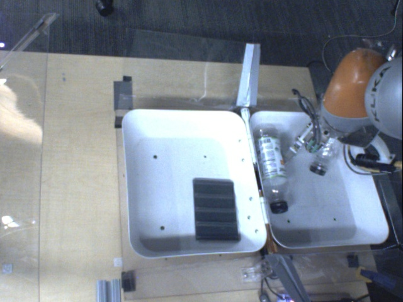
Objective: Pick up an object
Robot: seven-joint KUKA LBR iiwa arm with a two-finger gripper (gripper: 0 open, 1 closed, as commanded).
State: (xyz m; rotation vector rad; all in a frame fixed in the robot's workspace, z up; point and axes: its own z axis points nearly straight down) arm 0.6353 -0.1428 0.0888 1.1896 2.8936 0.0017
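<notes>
The arm [362,93] is the nearest thing to the camera; it comes in from the right side, grey, with an orange band that looks like a round dome above the wrist. Below it the hand [318,150] hangs over the upper right part of the right bin [371,228]. I cannot tell if the hand is spread or pressed together, because its tip is small and mixed with wires and shiny parts. Some small clear thing seems to be at its tip, but I cannot tell what it is, or if the hand grips it. In the same bin a clear bottle [271,165] lies on its side along the left wall, just beside the border between the two bins. Its black cap [278,206] points toward the bottom of the view, and a pale label goes around its middle. The bottle is near the hand but apart from it. The left bin [157,137] touches the right bin side by side. In its lower middle part lies a black block [216,209], rectangular, with ridges across its top, well apart from the bottle and the hand. Both bins are white and shallow and stand on a light wooden table [75,187]. A grey metal bar [249,74] stands at the upper edge, above the place where the bins meet.
</notes>
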